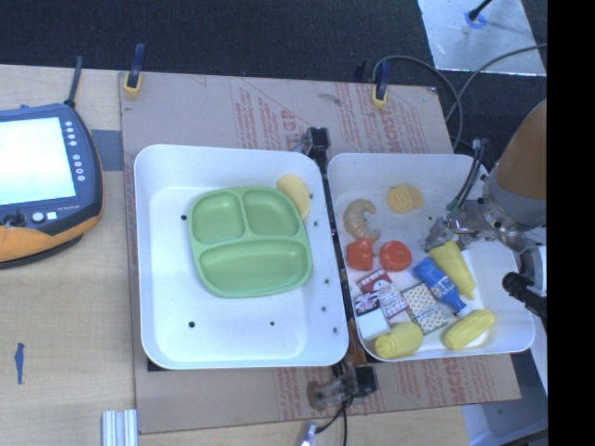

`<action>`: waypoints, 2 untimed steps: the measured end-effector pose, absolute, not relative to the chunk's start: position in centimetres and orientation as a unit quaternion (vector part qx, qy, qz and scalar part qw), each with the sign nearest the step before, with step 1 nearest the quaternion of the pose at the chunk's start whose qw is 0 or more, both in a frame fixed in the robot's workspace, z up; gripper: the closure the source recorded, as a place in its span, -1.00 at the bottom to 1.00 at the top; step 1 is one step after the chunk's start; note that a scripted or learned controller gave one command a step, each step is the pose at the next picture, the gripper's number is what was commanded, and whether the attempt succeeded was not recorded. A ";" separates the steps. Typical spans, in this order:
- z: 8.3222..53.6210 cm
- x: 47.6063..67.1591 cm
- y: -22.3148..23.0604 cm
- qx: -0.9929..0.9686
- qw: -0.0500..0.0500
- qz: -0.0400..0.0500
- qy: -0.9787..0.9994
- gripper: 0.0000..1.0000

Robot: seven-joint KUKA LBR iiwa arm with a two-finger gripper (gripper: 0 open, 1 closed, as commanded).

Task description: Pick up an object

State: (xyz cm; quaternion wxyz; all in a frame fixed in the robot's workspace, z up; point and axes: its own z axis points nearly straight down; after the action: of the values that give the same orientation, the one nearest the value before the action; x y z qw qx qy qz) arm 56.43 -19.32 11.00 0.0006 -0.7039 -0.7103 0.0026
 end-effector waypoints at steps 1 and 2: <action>13.2 61.2 -11.9 -0.705 0.001 0.001 -0.710 1.00; 22.4 61.5 -5.2 -0.706 0.001 0.000 -0.709 1.00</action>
State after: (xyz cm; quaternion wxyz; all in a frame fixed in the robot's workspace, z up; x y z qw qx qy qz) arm 61.50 -5.21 22.41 0.0007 -0.7056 -0.7086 -0.0004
